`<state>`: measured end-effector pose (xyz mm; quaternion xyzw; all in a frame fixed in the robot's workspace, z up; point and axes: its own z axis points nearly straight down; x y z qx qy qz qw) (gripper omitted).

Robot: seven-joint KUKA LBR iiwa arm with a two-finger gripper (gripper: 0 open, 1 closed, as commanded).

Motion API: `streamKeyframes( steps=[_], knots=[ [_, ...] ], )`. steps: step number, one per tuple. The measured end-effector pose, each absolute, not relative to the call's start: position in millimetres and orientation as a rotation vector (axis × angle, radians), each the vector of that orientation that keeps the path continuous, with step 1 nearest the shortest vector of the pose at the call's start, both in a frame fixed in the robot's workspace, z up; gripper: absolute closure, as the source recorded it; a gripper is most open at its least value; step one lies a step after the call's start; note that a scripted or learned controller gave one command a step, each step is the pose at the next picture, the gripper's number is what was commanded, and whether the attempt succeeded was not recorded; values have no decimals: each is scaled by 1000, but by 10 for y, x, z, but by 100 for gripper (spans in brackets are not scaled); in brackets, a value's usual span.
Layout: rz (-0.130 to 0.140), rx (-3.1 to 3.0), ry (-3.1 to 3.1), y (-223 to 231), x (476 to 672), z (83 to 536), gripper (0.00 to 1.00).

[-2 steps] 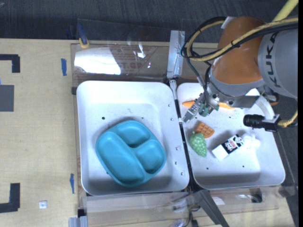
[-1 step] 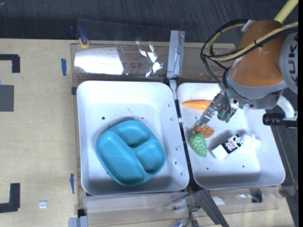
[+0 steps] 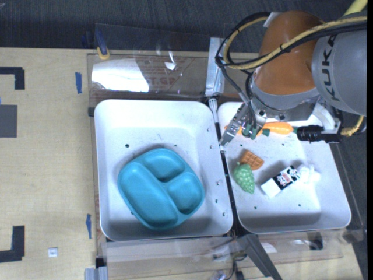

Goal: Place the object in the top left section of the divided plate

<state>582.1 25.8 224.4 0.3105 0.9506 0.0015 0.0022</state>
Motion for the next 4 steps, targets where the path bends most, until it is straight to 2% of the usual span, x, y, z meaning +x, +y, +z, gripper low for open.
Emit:
streamKeyframes(
  steps=[1,2,3,4],
  knots=[
    [-1,959,2989,-365,5359,2363,100],
    [4,870,3013,45,5908,2532,100],
    [0,825,3032,169,5815,2068,100],
    [1,866,3021,149,5591,1840,100]
  ],
)
